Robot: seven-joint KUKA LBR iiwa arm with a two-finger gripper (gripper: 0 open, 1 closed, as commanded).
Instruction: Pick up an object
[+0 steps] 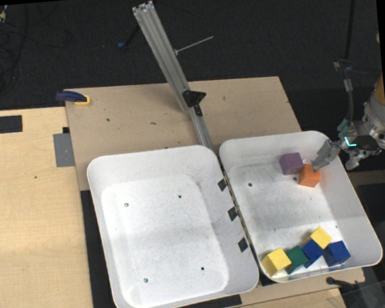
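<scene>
In the right bin (361, 215), a purple block (291, 163) and an orange block (308, 176) sit touching near the far right corner. My gripper (332, 162) hangs over the bin's right rim, just right of the orange block. It looks open, with nothing between its fingers; the left finger (324, 154) points down at the orange block's upper right edge. Along the near wall lie a yellow block (278, 260), a green block (297, 257), a blue block (312, 251), a second yellow block (320, 237) and a second blue block (336, 252), packed together.
The left bin (101, 192) stands beside the right one, joined by black clips (233, 213). A slanted aluminium rail (169, 67) rises behind the bins. Cables hang at the far right.
</scene>
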